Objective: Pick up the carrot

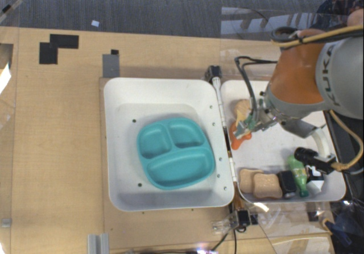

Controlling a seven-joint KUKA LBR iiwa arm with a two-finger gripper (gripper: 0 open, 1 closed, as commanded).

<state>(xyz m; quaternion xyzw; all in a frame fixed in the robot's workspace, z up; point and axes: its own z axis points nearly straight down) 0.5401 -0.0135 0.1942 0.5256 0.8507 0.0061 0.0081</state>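
Claw (245,128) is sitting over the carrot (236,140) in the right bin (284,148). I am seeing the carrot's orange tip beside it. Whether the claw is spread or clamped, I cannot tell.

High, slanted, over both bins (114,133)

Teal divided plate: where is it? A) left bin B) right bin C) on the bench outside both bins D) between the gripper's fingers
A: the teal divided plate lies flat on the floor of the left bin, while the gripper works over the right bin by the carrot.
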